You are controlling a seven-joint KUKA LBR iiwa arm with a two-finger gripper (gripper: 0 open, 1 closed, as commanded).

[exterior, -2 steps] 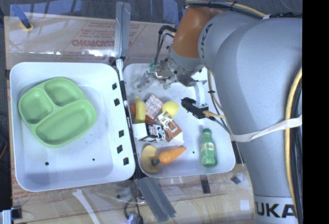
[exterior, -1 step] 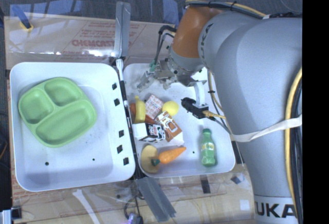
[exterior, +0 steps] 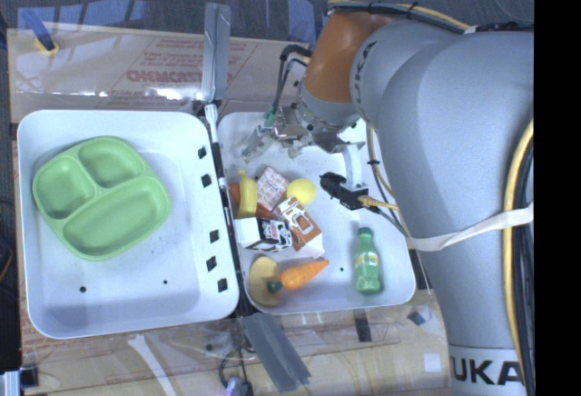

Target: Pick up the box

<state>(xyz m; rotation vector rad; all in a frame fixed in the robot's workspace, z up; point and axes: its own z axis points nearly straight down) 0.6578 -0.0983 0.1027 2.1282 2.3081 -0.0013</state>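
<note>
The gripper (exterior: 272, 136) hangs over the far end of the right bin (exterior: 392, 292) — whether it grips anything cannot be told — while the box (exterior: 299, 223) lies mid-bin among a carrot (exterior: 304, 273) and green bottle (exterior: 366, 262).

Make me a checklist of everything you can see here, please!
Surface: two white bins side by side on a bench.
Job's things: box with brown and white print, lying in the right bin among the toys.
Clutter: green divided plate in the left bin; green bottle, carrot, yellow ball in the right.
Grippers: gripper over the right bin's far end, holding nothing visible.
Cables: black cable under the arm.
Surroundings: grey carpet.
</note>
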